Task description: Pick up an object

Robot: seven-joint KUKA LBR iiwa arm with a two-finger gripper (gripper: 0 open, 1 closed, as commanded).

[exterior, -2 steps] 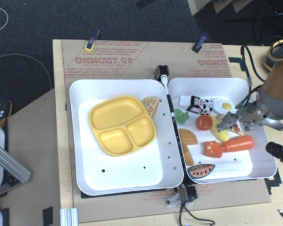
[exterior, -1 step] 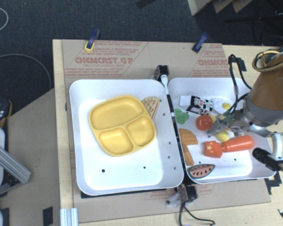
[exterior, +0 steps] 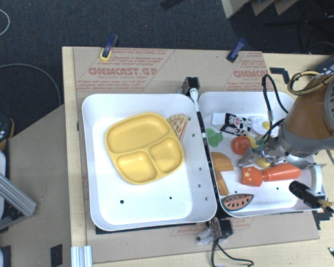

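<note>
**Dark carpet around a board-topped table**

A dark blue-grey carpeted floor surrounds the light wooden table, whose brown printed cardboard sheet is held by two clamps — a yellow-and-blue one and a blue one. Thin cables loop on the floor; light is even.

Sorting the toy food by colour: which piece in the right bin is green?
The small green leafy toy, near the right white bin's left wall, above the tan bread slice. The neighbouring pieces are red, orange or yellow.
</note>
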